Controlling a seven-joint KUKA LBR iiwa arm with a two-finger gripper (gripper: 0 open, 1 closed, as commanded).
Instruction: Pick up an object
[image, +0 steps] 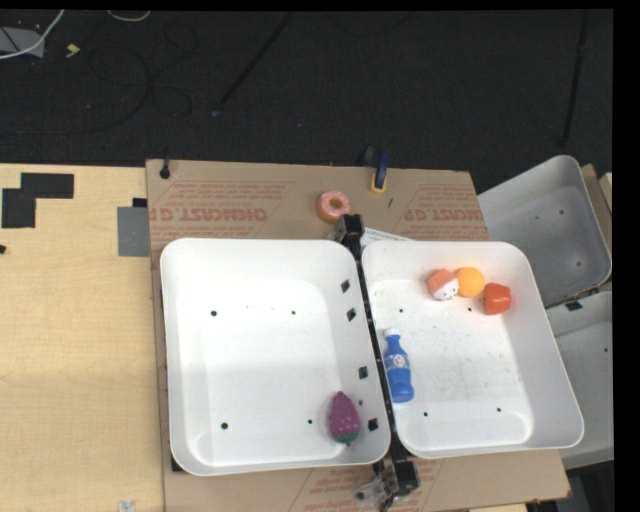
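Observation:
The right bin holds a blue bottle lying along its left wall. At its back lie a small white-and-orange piece, an orange ball and a red-orange block, close together. The left bin holds a purple berry-like toy near its front right corner.
A pink ring lies on the cardboard behind the bins. A blue-and-yellow clamp stands at the cardboard's back edge. A grey metal sheet sits to the right of the right bin. A black divider runs between the bins.

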